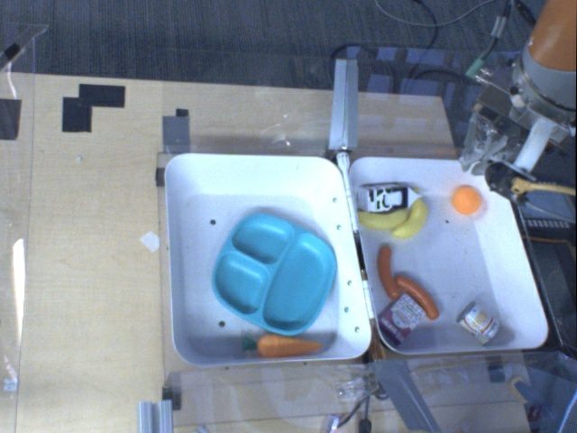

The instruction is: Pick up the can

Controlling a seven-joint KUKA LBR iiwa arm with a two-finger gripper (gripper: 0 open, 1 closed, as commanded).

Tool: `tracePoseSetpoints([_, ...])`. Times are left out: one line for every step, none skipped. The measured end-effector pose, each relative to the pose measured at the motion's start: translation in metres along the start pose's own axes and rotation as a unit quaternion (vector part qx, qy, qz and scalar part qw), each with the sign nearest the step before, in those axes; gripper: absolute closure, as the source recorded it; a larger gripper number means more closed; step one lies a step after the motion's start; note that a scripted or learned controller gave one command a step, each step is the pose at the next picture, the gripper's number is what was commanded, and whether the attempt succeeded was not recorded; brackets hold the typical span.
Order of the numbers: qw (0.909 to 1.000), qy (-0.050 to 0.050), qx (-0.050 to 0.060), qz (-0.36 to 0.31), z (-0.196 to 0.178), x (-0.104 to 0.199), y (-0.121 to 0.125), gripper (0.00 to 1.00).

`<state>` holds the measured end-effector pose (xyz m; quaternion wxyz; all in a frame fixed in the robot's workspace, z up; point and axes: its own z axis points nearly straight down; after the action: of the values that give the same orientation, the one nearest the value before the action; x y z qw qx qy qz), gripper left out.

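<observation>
Silvery can (479, 322), label unreadable, in right bin's (532, 269) near corner.

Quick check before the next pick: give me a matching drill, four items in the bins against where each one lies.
Items:
1. can
2. orange ball
3. carrot
4. banana

Places:
A. left bin, near edge, below the blue plate
B. right bin, near right corner
C. right bin, far left, against a black-and-white packet
D. right bin, far right

Pairs: 1-B, 2-D, 3-A, 4-C
</observation>
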<state>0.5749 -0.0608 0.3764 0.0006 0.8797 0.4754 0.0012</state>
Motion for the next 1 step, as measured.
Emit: tracePoseSetpoints([0.9869, 0.001, -0.001, -0.161, -0.0481, 0.0670, -0.0148, 1.00])
